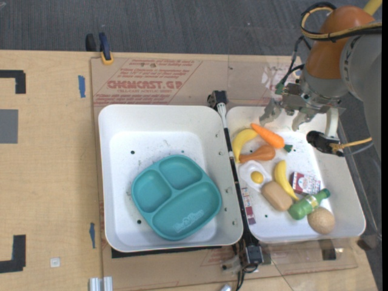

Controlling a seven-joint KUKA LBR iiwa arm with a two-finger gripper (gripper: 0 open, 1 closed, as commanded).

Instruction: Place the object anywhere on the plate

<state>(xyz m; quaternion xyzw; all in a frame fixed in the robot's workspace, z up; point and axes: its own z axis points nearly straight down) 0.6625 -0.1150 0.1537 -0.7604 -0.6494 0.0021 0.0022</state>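
Camera view: my gripper (285,117) hangs over the far end of the right bin (354,214), fingers (269,113) spread open, holding nothing. Pick stage, in my judgement; the next move calls for descending onto one toy, likely the carrot (267,134) just below. The teal plate (176,196), three-sectioned, lies in the left bin (115,138).
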